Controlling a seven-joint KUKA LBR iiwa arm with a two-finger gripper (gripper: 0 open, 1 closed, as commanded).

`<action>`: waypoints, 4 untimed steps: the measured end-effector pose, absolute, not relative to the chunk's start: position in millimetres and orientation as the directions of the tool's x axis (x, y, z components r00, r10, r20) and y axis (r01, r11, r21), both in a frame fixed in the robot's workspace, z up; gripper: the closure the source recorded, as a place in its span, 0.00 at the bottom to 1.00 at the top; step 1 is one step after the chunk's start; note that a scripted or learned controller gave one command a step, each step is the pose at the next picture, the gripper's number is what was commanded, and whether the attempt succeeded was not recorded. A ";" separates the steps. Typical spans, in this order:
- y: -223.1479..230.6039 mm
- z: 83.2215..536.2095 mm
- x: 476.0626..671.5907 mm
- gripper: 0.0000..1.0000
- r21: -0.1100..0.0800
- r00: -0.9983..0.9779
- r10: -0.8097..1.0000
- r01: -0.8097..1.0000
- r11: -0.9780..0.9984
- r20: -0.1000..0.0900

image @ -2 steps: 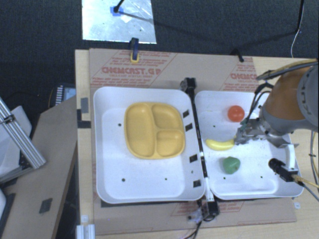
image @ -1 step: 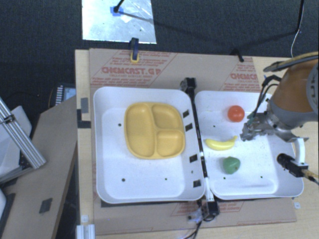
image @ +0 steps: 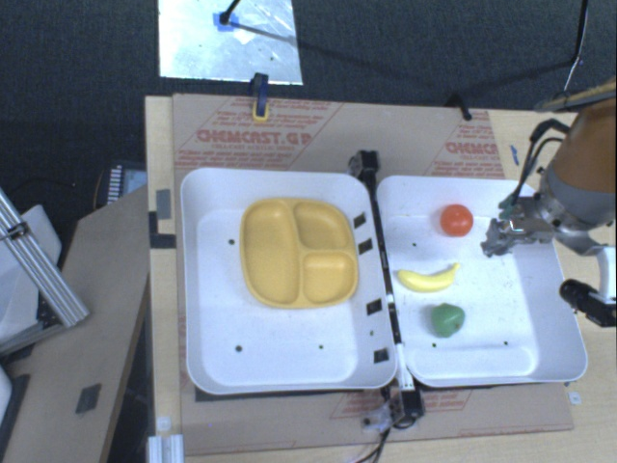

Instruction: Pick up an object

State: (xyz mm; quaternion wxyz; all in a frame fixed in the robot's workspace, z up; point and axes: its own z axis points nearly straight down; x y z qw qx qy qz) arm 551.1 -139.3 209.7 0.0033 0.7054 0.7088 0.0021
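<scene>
Pincer [image: 494, 240] at right of frame, grip state indiscernible; tomato [image: 456, 220] just to its left; banana [image: 427, 278] lower left, long axis roughly horizontal.

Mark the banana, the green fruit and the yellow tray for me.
banana [image: 428, 278]: camera view, middle of its curve.
green fruit [image: 447, 318]: camera view, centre of its top.
yellow tray [image: 270, 249]: camera view, floor of its largest compartment.

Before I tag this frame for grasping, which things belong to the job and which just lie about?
Job:
round red tomato
curved yellow banana
green pepper-like fruit
grey two-finger gripper
right white bin

Lying about:
yellow divided plastic plate
left white bin
</scene>
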 end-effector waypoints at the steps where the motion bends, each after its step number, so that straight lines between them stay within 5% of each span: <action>1: -139.6 257.1 552.8 1.00 0.007 -0.005 1.000 1.000 0.005 -0.002; 4: 4.5 247.8 560.4 1.00 0.002 -0.009 1.000 1.000 0.009 0.001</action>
